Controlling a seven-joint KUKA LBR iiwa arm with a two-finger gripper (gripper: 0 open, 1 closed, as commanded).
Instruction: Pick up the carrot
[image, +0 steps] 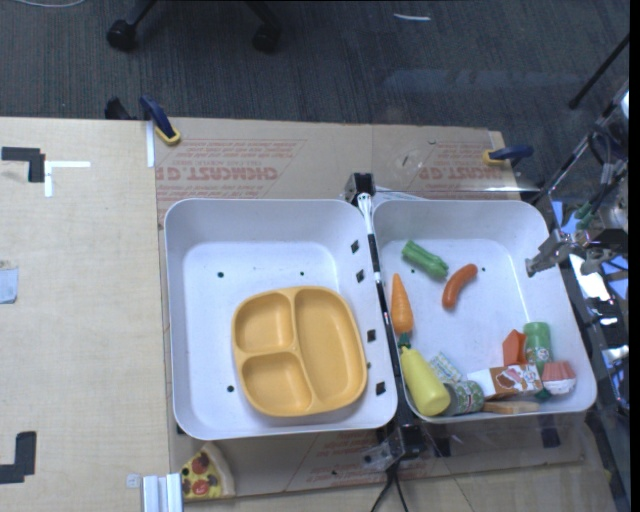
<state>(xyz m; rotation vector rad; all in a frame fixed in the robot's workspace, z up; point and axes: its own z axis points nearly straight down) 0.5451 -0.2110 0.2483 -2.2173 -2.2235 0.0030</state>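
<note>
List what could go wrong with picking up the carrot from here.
1. The carrot lies tight against the right bin's left wall, so a finger may likely strike the wall instead of sliding beside it.
2. The yellow bottle sits just below the carrot's tip and could get bumped.
3. The orange sausage nearby has a similar colour and might be grabbed by mistake.

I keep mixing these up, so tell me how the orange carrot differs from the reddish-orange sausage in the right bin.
The tapered orange carrot lies against the right bin's left wall, pointing up and down the view; the reddish-orange sausage lies out on the bin floor, slanted. The carrot narrows to a tip, while the sausage has rounded ends. The carrot is paler orange, the sausage redder. Both are small toy foods, lying flat.
</note>
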